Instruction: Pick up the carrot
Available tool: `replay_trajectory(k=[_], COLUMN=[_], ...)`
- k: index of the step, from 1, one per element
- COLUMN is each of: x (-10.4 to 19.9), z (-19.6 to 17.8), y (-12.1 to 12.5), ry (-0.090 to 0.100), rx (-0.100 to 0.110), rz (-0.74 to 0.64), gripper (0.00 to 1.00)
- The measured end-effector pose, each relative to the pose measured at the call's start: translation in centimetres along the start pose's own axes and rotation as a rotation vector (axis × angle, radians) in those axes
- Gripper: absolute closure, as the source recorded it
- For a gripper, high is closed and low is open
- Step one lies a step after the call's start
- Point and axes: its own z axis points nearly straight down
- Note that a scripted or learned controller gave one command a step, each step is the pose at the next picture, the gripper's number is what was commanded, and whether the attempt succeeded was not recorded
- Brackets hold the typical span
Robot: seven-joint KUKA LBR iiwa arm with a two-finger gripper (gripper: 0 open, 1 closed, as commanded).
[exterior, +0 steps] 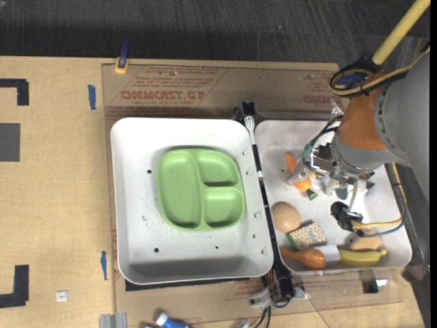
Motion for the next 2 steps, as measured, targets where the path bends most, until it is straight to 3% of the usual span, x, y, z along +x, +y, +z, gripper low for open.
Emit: replay_trajectory(k=[1, 2], x=[-0.2, 2.2], z=[-1.2, -12.0], y=[0.2, 4.1], ry=[-0.007, 0.002], rx=[-0.006, 0.0], rz=[-0.005, 0.034], gripper=[1.0, 1.0])
